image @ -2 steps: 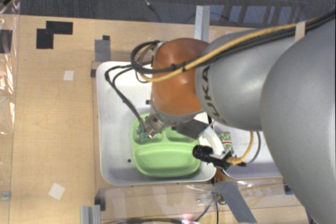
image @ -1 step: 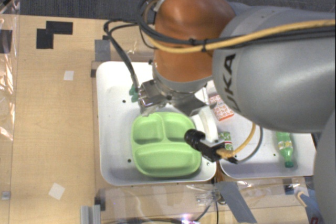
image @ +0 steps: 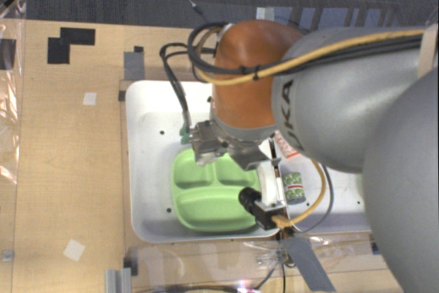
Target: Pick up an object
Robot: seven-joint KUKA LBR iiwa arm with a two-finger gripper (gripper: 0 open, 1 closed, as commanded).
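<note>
Status: pick not confirmed. You have the arm (image: 357,99) reaching into the white bin (image: 147,120), with its orange band (image: 243,86) and wrist hardware directly above the green divided tray (image: 206,206). Whether the tool end is open or closed, or has hold of anything, cannot be told from this view, so do not log a grasp. The tray appears to lie flat on the bin floor under the wrist, toward the bin's near wall. Nothing suggests that it is lifted. Judged from this, the approach is done or nearly so, and closing, lifting and checking the hold are all left. Orientation of the tray: open face up, with its long axis roughly across the picture from left to right and tipped slightly. The one large compartment is on the near side, and the two smaller ones are on the far side, partly under the wrist. A small labelled packet (image: 293,182) lies just beside the tray's right end, close to the wrist cabling. The wooden surface (image: 68,168) lies to the left of the bin.
</note>
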